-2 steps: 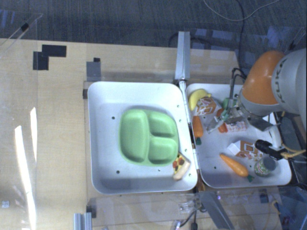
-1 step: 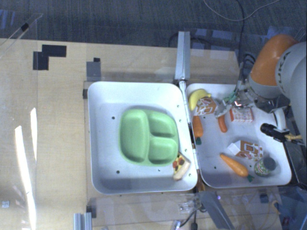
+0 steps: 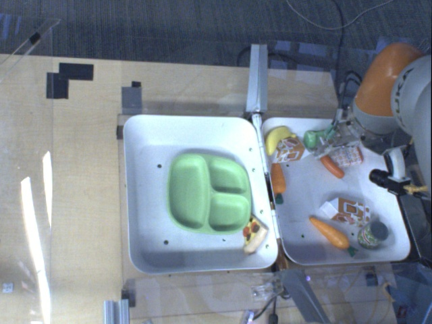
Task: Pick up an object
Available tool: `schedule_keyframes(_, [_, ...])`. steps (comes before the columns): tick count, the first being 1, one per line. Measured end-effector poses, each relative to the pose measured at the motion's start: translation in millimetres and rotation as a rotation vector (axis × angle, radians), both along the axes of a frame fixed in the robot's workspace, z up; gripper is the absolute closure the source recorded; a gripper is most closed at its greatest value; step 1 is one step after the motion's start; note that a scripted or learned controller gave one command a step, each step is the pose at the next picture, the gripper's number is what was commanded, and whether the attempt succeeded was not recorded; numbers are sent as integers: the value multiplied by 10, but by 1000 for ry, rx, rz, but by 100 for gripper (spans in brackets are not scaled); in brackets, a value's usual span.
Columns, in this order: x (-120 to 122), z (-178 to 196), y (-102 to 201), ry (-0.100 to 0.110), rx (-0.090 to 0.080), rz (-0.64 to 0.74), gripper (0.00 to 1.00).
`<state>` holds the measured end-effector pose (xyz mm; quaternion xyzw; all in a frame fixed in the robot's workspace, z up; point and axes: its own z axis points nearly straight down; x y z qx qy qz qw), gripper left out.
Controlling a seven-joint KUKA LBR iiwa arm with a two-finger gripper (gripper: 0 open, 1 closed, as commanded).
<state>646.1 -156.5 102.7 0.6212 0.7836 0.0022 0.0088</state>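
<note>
Pale wood-grain bench [image 3: 74,201], matt, with a glossy transparent sheet over its left part catching white glare. Smooth white plastic for the left bin [image 3: 145,248] and right bin [image 3: 395,248], faintly shiny. Matt, soft-looking green plastic for the divided tray [image 3: 202,194] in the left bin. Brushed grey metal for the rail [image 3: 256,79] above the tray. Right of the tray: glossy plastic carrot [image 3: 329,232], glossy yellow banana [image 3: 275,138], printed cardboard carton [image 3: 349,210].
</note>
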Motion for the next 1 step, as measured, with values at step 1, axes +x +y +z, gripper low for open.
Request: schedule_keyframes(1, [250,892,328,11,6,22,100])
